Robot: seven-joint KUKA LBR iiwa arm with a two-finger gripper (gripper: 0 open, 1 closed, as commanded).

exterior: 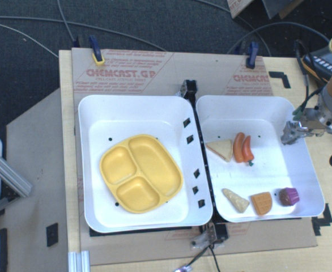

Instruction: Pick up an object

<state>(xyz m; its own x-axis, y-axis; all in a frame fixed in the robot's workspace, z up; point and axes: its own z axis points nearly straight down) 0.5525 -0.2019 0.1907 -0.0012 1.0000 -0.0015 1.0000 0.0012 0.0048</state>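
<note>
Two white bins on the bench, left bin [92,152] and right bin [302,169]. One yellow tray [140,173], three compartments. Five food pieces: bread wedge [220,150], carrot [243,148], pale wedge [235,200], orange block [262,203], purple piece [289,196].

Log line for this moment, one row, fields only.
hand: over right bin's right rim, nothing held | carrot: in right bin, untouched | yellow tray: left bin
</note>
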